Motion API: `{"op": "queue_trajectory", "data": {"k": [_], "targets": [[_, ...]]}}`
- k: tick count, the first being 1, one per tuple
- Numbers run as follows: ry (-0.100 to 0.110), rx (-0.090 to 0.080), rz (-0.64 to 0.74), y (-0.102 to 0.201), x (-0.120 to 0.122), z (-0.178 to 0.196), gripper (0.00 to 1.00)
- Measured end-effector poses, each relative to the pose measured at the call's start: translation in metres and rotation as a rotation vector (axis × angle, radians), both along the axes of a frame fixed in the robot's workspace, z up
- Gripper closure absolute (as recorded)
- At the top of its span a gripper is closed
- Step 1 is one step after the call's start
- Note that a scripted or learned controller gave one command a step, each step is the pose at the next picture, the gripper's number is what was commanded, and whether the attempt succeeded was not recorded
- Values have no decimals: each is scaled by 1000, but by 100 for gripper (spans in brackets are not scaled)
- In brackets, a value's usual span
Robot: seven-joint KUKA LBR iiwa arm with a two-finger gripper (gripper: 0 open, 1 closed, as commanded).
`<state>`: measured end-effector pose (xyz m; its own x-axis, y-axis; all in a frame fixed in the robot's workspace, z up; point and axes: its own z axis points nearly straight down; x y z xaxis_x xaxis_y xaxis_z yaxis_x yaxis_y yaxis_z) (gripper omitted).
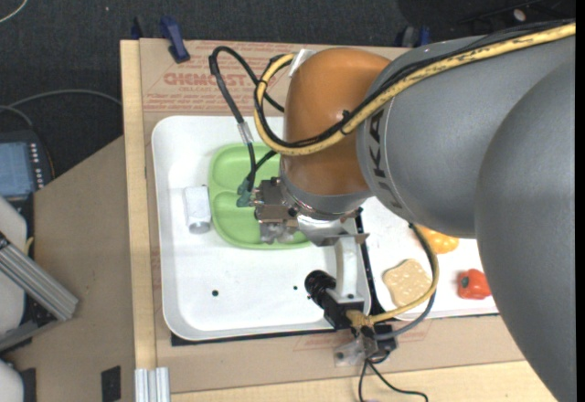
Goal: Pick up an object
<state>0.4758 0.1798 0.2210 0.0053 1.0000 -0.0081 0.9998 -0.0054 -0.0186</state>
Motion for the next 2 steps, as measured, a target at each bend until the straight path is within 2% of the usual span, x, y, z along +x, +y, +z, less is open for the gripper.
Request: {"op": "queue_trajectory", "data": {"k": [1,2], "targets": [[-29,15,12,48,4,111,100],[-19,9,7,45,3,115,100]]}}
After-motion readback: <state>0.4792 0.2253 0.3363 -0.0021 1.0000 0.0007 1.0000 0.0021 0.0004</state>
